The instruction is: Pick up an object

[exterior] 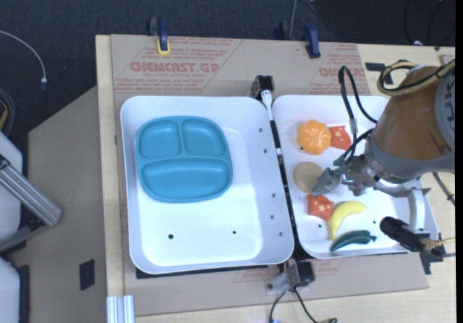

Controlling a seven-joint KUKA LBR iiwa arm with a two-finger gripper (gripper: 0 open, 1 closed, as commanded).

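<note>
The right bin (405, 248) holds an orange (315, 136), a red block (340, 137) beside it, a tan round piece (305, 173), a second red block (320, 206), a yellow banana (346, 214) and a dark green piece (352, 240). My gripper (340, 182) hangs over the middle of this bin, between the tan piece and the banana, just above the second red block. It is open, with nothing between its fingers. The grey arm and its orange band (412, 129) cover the bin's right side.
The left bin (217, 242) carries a blue divided plate (185, 158) in its upper left part. A black hinge strip (278, 162) runs between the bins. Cables (347, 90) loop over the right bin's far edge. Blue clamps (162, 33) sit on the bench's back edge.
</note>
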